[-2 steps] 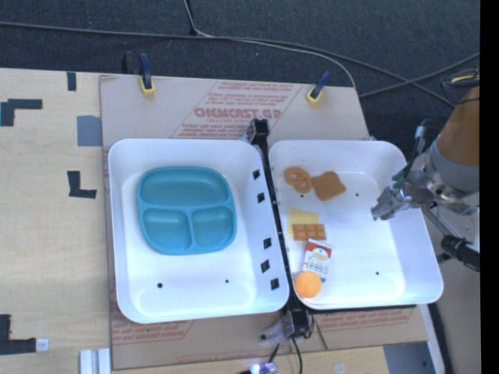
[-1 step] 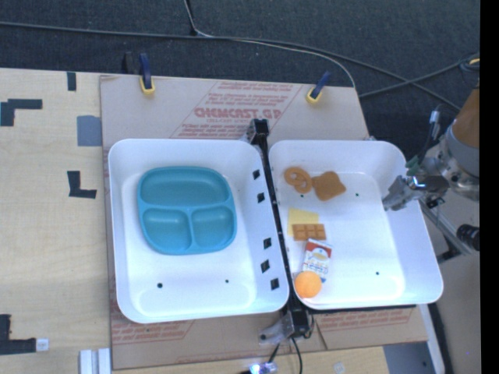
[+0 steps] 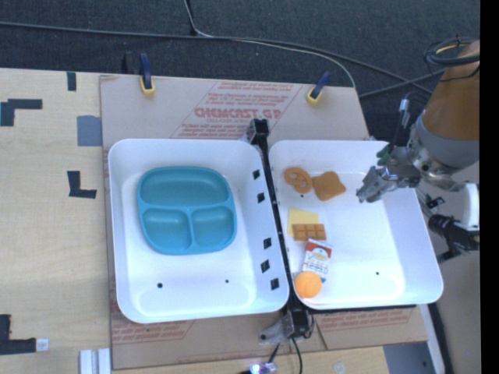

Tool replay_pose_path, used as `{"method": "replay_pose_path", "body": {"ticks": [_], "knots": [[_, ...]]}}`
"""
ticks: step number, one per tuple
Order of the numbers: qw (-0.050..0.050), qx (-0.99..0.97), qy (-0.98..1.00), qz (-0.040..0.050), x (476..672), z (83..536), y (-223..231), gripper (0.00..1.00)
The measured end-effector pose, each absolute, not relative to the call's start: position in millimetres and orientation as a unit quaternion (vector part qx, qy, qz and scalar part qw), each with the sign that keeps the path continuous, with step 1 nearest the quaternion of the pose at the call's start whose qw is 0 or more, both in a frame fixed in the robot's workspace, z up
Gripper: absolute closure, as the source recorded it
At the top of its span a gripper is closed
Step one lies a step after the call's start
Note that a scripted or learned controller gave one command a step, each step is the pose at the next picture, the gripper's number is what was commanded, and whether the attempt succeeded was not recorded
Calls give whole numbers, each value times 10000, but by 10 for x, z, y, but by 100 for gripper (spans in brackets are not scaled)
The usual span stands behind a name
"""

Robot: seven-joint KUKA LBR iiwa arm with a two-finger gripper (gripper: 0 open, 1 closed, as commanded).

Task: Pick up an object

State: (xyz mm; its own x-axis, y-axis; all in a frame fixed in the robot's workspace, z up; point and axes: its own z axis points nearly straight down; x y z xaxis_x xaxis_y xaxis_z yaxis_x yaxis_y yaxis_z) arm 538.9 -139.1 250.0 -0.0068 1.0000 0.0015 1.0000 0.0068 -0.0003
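Observation:
The right bin [image 3: 390, 232] holds a brown pretzel [image 3: 296, 179], a tan toast-shaped piece [image 3: 328, 185], a yellow waffle block [image 3: 306, 225], a small red-and-white packet [image 3: 316, 258] and an orange ball [image 3: 309, 285]. My gripper [image 3: 372, 189] hangs over the upper right part of this bin, just right of the tan piece, its dark fingers pointing down-left. Nothing shows between them.
The left bin [image 3: 125, 209] holds a blue divided plate [image 3: 187, 209]. A black divider with clips [image 3: 267, 209] runs between the bins. Blue-and-yellow clamps [image 3: 146, 76] hold the cardboard at the back. Cables cross the dark floor beyond.

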Motion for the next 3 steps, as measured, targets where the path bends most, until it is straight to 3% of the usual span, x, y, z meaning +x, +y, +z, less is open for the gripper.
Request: {"method": "replay_pose_path", "body": {"ticks": [3], "knots": [[8,-7050,-7092,6,6045,2227,163,100]]}}
